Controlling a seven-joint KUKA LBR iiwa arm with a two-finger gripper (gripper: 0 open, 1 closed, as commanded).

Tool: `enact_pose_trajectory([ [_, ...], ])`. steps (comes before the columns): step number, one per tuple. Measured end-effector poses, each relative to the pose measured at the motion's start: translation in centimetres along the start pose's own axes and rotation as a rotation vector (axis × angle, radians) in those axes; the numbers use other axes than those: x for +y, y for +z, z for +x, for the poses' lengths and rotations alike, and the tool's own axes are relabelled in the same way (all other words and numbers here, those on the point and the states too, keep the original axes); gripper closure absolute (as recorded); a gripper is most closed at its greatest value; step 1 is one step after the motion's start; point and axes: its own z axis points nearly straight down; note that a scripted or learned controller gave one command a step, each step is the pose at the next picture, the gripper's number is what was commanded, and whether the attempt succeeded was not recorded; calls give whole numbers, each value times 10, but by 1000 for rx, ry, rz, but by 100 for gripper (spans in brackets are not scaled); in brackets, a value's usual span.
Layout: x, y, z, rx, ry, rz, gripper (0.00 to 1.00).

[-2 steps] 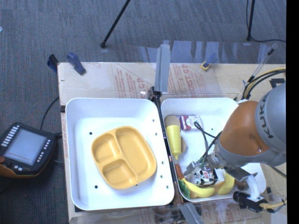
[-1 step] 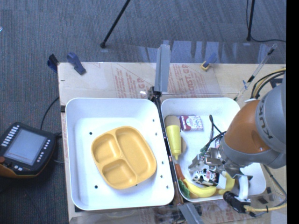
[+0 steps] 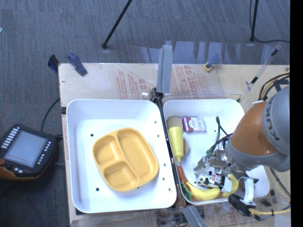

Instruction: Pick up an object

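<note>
Camera view: the right bin [image 3: 236,109] holds the candidate objects. A yellow bottle [image 3: 176,142] lies lengthwise near the bin's left wall, a small red-and-white box [image 3: 194,124] sits beside it toward the far wall, and a banana [image 3: 206,193] curves along the near wall next to a small black-and-white item [image 3: 204,179]. The banana is judged light, somewhat soft and smooth-skinned; a hold across its middle, where it is thickest, would serve best, with modest pressure to avoid bruising. The bottle looks stiff but rounded, so liable to slip. The arm [image 3: 258,136] reaches in from the right, wrist bent down, with the gripper [image 3: 214,166] low over the clutter just above the banana. The state of the jaws cannot be told. The left bin [image 3: 78,126] carries a yellow divided plate [image 3: 125,158].
</note>
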Motion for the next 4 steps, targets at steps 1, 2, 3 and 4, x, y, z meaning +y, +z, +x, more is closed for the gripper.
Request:
enact_pose_trajectory([
  [1,-15,-99,63,-2,-255,1,0],
  [2,-3,-32,28,-3,-164,9,0],
  [3,-8,2,26,-2,-131,5,0],
  [4,-8,1,26,-2,-130,4,0],
])
